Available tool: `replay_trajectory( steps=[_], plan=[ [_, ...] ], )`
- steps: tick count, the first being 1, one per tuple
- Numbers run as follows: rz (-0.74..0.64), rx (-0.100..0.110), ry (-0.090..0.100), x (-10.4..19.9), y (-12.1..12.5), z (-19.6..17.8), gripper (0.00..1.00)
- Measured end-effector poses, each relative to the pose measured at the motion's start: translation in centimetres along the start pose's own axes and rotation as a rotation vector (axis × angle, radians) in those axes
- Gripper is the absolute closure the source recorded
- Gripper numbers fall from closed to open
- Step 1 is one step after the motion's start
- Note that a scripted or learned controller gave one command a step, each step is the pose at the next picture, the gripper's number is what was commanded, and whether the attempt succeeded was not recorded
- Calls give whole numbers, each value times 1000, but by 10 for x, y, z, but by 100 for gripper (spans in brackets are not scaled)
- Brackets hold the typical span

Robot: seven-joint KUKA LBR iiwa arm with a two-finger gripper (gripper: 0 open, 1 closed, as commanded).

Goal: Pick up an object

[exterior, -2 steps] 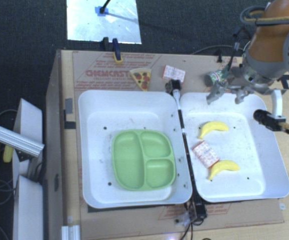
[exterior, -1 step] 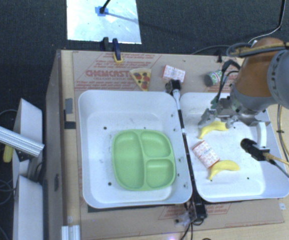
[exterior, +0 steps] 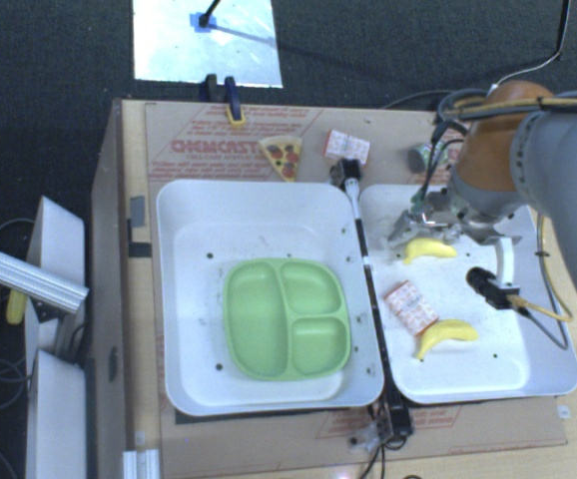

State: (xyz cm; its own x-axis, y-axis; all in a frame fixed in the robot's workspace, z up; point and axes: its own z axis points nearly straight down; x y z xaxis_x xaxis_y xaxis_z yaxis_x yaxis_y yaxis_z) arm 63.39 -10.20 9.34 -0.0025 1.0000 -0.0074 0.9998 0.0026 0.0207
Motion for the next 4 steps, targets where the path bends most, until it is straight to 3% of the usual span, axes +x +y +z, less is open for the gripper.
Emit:
replay_trajectory(
  steps=[1, 2, 3, 4],
  plan=[
    [-1, -6, -2, -1, 2, -12, 100],
    [1, 16, 4, -76, 10, -60, 100],
    [0, 17, 6, -74, 10, -59, 0],
    [2, 21, 7, -105, -25, 10, 0]
  ],
)
